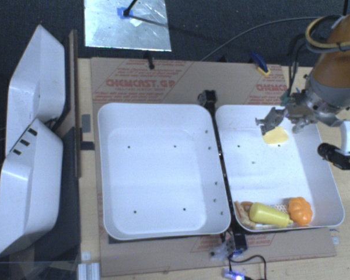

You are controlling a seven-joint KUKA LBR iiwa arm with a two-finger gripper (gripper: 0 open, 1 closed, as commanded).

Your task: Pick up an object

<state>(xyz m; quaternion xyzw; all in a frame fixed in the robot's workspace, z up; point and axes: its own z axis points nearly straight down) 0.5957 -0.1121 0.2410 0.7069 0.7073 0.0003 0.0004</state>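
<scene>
My gripper (270, 121) hangs over the far part of the right bin (262, 174), reaching in from the right. A small pale yellow piece (276, 136) sits just under and in front of it, touching or nearly touching it in this view; whether it is gripped is unclear. Along the right bin's near wall lie a yellow bottle-shaped object (270, 214), an orange rounded object (300, 210) and a pale patterned item (244, 209), packed close together.
The left bin (157, 168) stands beside the right one, with a black divider (220, 156) between them. Both rest on a cardboard sheet (146, 80). White moulded casings (32, 139) stand at the far left, and a shiny metal plate (126, 15) lies beyond the bins.
</scene>
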